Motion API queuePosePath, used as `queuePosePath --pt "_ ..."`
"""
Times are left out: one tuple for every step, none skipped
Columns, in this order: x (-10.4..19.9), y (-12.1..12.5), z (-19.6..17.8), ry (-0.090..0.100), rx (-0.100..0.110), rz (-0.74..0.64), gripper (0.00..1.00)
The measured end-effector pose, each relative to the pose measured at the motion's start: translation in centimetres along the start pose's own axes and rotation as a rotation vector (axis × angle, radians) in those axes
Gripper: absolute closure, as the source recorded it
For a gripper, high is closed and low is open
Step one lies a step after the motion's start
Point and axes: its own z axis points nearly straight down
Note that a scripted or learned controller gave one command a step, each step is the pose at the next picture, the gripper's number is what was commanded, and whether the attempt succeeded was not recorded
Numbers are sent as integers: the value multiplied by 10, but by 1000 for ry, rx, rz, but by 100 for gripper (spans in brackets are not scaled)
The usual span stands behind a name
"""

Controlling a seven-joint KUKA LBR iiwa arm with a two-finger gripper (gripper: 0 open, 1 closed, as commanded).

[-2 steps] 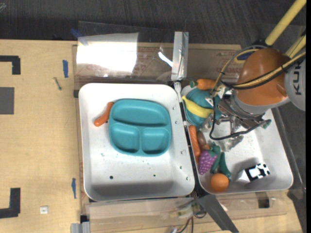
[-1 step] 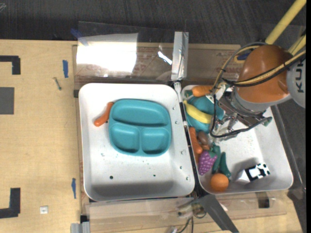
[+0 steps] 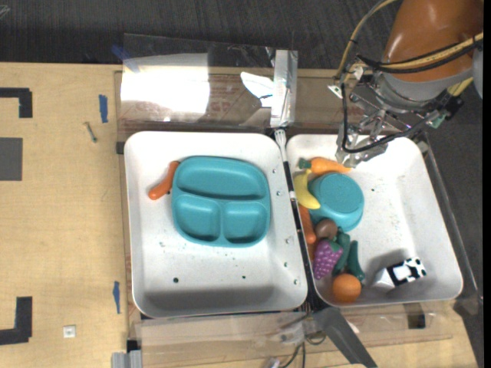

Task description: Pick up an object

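My gripper (image 3: 357,150) hangs over the back of the right bin (image 3: 437,205), just above and behind the orange carrot (image 3: 331,165) and the teal bowl (image 3: 338,198). Nothing shows held in it. Along the bin's left side lie a yellow banana (image 3: 306,193), a brown piece (image 3: 325,227), purple grapes (image 3: 326,257), a green item (image 3: 352,256) and an orange fruit (image 3: 346,287). A black-and-white cube (image 3: 405,271) sits near the front right corner.
The left bin (image 3: 146,267) holds a teal divided plate (image 3: 222,200) with an orange sausage-like piece (image 3: 162,185) at its left edge. A clear plastic sheet (image 3: 199,90) and a metal strip (image 3: 283,87) lie behind the bins. Cables (image 3: 364,29) loop off the arm.
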Motion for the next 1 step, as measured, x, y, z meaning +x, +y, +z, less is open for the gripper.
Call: queuePosePath --pt "-77 54 -5 2 -9 86 100"
